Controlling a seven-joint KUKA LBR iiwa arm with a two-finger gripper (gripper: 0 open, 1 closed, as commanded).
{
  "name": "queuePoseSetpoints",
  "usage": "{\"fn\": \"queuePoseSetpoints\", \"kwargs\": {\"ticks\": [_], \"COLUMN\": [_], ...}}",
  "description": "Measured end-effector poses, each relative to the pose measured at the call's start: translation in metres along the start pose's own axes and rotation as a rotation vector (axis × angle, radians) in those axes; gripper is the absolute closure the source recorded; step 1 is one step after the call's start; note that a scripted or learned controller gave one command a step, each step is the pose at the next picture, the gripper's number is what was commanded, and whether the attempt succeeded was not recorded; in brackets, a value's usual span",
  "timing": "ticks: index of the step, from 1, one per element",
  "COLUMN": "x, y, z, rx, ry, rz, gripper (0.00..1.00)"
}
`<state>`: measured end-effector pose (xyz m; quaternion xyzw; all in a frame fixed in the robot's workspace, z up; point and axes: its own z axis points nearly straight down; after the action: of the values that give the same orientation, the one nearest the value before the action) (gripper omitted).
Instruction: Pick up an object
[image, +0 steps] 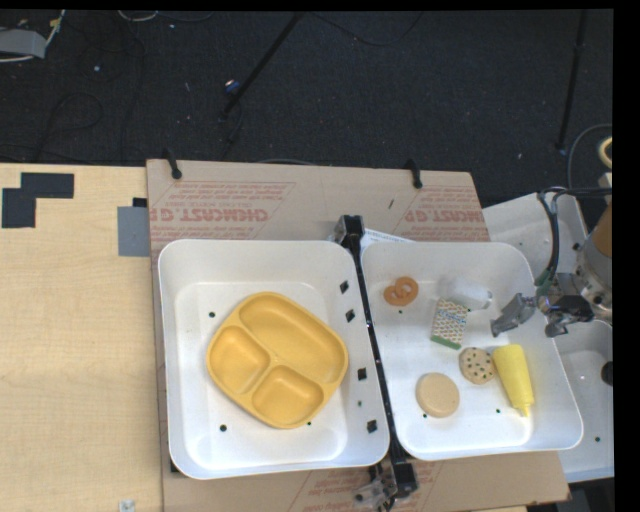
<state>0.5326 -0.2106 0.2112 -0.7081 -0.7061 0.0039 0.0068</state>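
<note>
Hand (528, 318) is seen low over the right bin (560, 420), near its right wall; how far the jaws are parted cannot be told, and nothing is seen held. Below it a yellow mustard bottle (515, 377) is lying, with a chocolate-chip cookie (478, 365) just beside it. A patterned packet (449, 323), small doughnut (402, 292) and tan round bun (438, 395) are spread further left. A yellow divided plate (277, 358) is lying in the left bin (190, 300).
</note>
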Motion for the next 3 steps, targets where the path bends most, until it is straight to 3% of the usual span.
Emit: {"fn": "queuePoseSetpoints", "kwargs": {"ticks": [1, 2, 3], "x": [0.0, 0.004, 0.009], "y": [0.003, -0.007, -0.011], "z": [-0.007, 0.05, 0.098], "rx": [-0.012, -0.007, -0.024], "ry": [-0.003, -0.001, -0.01], "rz": [-0.003, -0.003, -0.003], "gripper": [0.0, 0.0, 0.0]}}
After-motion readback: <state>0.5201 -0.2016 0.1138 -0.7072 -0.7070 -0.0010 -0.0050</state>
